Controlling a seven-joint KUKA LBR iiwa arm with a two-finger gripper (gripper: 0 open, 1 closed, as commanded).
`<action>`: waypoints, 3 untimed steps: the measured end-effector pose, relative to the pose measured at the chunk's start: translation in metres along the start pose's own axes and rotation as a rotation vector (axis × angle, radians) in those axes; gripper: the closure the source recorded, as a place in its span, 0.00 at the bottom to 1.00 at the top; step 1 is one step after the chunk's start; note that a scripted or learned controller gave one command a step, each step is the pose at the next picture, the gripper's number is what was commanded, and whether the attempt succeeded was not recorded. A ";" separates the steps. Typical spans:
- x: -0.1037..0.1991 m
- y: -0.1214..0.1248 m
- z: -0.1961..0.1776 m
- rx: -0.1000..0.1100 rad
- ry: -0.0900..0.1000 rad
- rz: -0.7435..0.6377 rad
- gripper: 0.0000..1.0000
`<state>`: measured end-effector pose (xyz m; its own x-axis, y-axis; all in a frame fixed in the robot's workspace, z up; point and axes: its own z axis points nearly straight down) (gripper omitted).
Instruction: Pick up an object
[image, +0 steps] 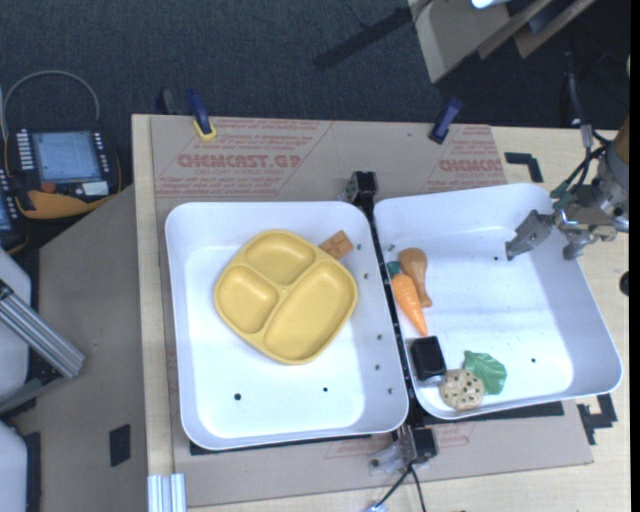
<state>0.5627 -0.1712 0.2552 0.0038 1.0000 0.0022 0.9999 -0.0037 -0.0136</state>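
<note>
- Pincer (548, 238): you see it hovering over the right bin (560, 330), near that bin's far right corner. Its fingers stand apart with nothing between them.
- Candidate objects: the carrot (409, 304) and the tan piece (414, 270) lie touching each other along the right bin's left wall. The black block (428, 357), cookie (462, 389) and green leaf (488, 369) cluster at its near left corner.
- Placement, as a judgement: these items crowd the wall and corner, so you would have little finger room on their wall side.
- Open room: the right bin's middle and right half give you a free approach path from the pincer toward the cluster.
- Left bin (200, 380): the yellow divided plate (287, 295) covers its centre. A small brown block (336, 244) sits touching the plate's far right rim.
</note>
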 end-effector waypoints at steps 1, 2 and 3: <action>0.001 0.002 -0.008 -0.014 -0.003 -0.004 0.00; 0.001 0.000 0.054 -0.009 -0.001 -0.003 0.00; 0.003 0.005 0.114 -0.010 -0.001 -0.004 0.00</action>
<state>0.5664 -0.1683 0.1410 0.0001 1.0000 0.0012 1.0000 -0.0001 -0.0039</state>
